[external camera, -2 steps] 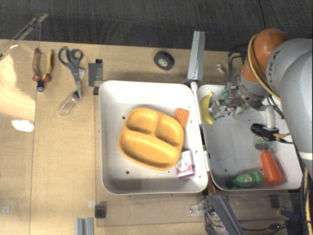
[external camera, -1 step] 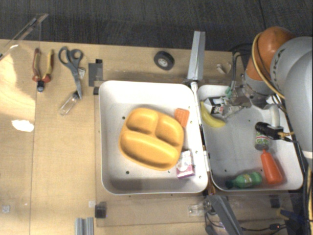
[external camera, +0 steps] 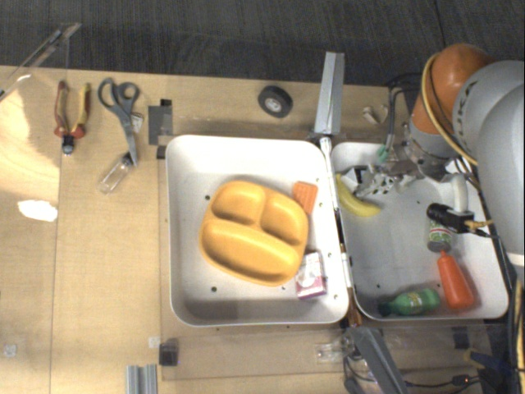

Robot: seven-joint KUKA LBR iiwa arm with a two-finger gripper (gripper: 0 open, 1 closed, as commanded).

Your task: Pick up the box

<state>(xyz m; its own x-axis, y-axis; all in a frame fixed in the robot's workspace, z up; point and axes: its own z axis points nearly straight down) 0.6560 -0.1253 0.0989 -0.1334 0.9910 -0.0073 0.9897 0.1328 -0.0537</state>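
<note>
One small pink box (external camera: 311, 274) beside yellow tray (external camera: 254, 230), label unreadable

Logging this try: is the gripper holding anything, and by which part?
Cannot be told. The gripper sits over the right white bin by the yellow banana; the small pink-and-white box lies untouched in the left white bin.

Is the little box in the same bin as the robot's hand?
No, the box lies in the left bin beside the yellow tray, while the gripper is over the right bin.
</note>
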